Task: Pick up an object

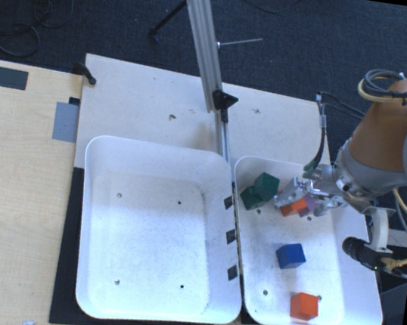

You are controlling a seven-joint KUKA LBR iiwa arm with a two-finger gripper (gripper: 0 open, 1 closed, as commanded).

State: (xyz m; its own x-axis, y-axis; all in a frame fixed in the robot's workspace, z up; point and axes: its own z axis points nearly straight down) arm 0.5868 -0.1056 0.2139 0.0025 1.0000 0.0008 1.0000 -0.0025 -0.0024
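Currently, scene: 2 shallow white bins are seen side by side on a pale desk [151,104], with a slanted metal rail [206,47] rising over the divide between them.
Arm: a grey arm with an orange band [390,122] is seen reaching in from the right, bent down over the upper part of the right bin [351,315].
Claw: the claw [297,202] is lowered into the right bin near its upper left corner; whether its fingers are open or closed cannot be told, as the metal parts blur together.
Small orange piece: a small orange piece [297,206] is seen right at the claw tip, touching or overlapped by the metal; whether it is gripped cannot be told.
Green block: a dark green block [260,190] lies just left of the claw, near the bin's left wall.
Blue cube: a blue cube [290,256] lies below the claw, near the middle of the right bin, apart from the claw.
Orange cube: an orange cube [305,306] lies near the lower edge of the right bin, well apart from the claw.
Left bin: the left bin [110,174] is seen beside the right one, touching it along the divide.
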